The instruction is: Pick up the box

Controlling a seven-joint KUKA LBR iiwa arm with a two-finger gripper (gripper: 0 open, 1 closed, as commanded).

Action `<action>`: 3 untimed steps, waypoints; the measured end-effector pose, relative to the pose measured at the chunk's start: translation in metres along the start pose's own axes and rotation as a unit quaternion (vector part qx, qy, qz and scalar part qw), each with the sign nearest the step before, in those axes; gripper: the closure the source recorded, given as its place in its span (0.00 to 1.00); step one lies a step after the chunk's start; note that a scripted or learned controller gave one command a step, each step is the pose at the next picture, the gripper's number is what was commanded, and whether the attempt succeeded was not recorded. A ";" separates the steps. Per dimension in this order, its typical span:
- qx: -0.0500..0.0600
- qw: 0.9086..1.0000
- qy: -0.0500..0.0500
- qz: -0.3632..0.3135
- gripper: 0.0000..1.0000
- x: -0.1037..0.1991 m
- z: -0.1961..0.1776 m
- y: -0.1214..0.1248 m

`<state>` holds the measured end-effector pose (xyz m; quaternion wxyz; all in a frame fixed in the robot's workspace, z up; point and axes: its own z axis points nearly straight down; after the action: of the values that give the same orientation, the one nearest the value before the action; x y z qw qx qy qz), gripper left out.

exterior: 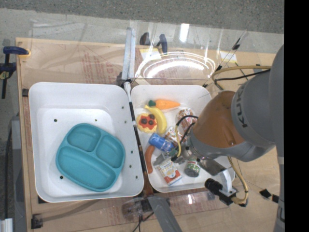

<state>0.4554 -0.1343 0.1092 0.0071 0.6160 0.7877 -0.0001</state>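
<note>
Box (169, 171): small carton, white w/ red print, lying flat and skewed in the right bin (205, 92), near-left part, close to the near wall. Judged light, thin card, stiff enough along edges but faces likely to dent under a hard pinch; printed surface prob. smooth, some slip risk. Best hold, in my judgement: across the two long sides, hand turned to match the skew, moderate force.

Neighbours: a red sausage-like item (149, 159) just left of box, near or touching it, can't tell which. Small dark can (192, 168) just right. Blue item (160, 142) just beyond it on the far side. Banana (158, 117), round yellow piece w/ red spots (147, 123) and carrot (166, 103) further off, far-left part of bin. Tight cluster; fingers going down beside the box are likely to nudge the sausage or the can.

Arm (251, 115): large grey body w/ orange band covers the right part of the bin, cables trailing over the middle. Hand sits under the wrist, hidden by it; whether open or closed, cannot tell. Nothing seen held.

Edges/room: near wall of bin close to box, little room on that side. Divide btwn the two bins is left of the sausage. Open floor in right bin mostly along the far wall. Left bin (46, 98) holds a teal divided plate (90, 156), much bare floor around it. Tabletop (72, 62) beyond the bins bare. Vertical lift looks the cleanest exit.
</note>
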 end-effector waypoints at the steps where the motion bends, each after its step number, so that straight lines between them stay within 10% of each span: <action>1: 0.002 1.000 0.000 0.024 0.00 0.003 0.018 -0.002; 2: 0.004 1.000 0.004 0.019 1.00 0.007 0.010 0.000; 3: 0.004 1.000 0.001 0.021 0.00 0.004 0.010 -0.001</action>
<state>0.4533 -0.1305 0.0990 0.0037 0.6321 0.7749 -0.0020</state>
